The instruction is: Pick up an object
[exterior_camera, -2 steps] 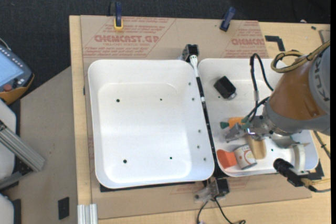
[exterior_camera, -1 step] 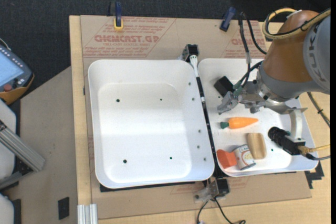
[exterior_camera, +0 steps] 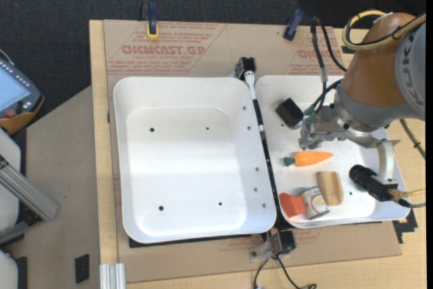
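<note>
Orange tapered carrot-shaped toy [exterior_camera: 312, 158] lies nr left edge of white right bin [exterior_camera: 274, 139], gripper [exterior_camera: 310, 139] just above; grip state: cannot tell; risk: rounded body slips if closure off-centre.

Two white bins are seen side by side on the desk [exterior_camera: 169, 44]: left bin [exterior_camera: 183, 159], right bin [exterior_camera: 298, 88]. The arm [exterior_camera: 379, 78] is extended over the right bin, with the gripper [exterior_camera: 310, 139] positioned just above an orange carrot [exterior_camera: 312, 159]. A black block [exterior_camera: 289, 112] is noted beside the gripper. A wooden block [exterior_camera: 330, 187], small tin [exterior_camera: 314, 203] and red item [exterior_camera: 291, 203] are grouped near the front rim.
</note>
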Robot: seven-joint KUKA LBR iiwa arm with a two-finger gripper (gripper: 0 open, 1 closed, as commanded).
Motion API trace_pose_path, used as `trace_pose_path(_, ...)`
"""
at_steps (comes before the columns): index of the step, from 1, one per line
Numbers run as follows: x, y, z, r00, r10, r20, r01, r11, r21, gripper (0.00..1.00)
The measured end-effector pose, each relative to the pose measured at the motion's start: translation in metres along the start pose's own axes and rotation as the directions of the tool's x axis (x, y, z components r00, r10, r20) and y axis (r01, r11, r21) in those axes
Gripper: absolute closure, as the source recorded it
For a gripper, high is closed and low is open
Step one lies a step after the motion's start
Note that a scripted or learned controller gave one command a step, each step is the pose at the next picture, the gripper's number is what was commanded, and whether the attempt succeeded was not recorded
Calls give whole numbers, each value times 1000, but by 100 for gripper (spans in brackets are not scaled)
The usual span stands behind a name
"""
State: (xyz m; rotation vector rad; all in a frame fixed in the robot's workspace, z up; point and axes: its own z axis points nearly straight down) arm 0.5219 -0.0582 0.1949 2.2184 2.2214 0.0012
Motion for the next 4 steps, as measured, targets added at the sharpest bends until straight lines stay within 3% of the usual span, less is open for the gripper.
trace_pose_path(1, 28, 34, -105, 1000, -4, -1, 4, 1000, -12, 100)
trace_pose_path(2, 73, -21, -140, 1000, -2, -2, 2, 1000, 2, 100)
trace_pose_path(3, 136, -12, -148, 1000, -5, -2, 5, 1000, -1, 100)
trace_pose_path(4, 155, 0, -82, 1000, -1, -1, 1, 1000, 10, 100)
